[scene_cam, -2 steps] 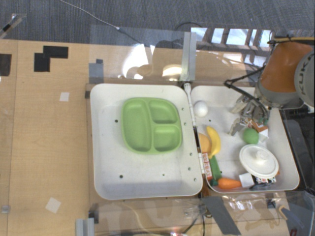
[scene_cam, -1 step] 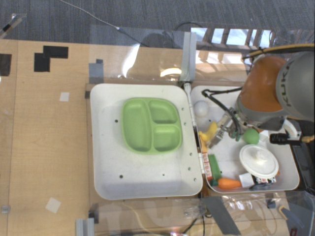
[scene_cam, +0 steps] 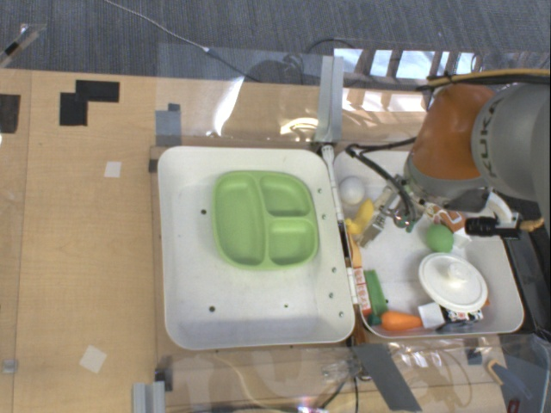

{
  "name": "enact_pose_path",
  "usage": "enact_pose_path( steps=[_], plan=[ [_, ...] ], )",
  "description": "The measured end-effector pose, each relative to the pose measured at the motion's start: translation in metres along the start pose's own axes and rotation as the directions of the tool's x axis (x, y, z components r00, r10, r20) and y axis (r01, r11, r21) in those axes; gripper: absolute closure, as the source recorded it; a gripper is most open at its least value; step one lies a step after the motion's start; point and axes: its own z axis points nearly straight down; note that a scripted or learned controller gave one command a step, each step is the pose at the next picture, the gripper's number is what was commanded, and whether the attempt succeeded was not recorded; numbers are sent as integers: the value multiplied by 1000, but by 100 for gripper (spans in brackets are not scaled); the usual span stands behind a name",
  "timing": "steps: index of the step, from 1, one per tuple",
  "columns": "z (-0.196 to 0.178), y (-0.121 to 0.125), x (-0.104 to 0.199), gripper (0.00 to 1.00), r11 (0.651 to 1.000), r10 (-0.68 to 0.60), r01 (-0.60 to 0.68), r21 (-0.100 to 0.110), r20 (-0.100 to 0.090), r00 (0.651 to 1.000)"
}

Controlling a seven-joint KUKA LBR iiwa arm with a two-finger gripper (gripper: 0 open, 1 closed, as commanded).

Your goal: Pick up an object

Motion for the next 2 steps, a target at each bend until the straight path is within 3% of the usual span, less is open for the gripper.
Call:
enact_pose_path(
  steps=[1, 2],
  plan=[
    [0, -63, -19, 0, 998, 55, -55, 3, 0, 998],
    [3, 17, -44, 0, 981, 192, -192, 2, -5, 981]
  ],
)
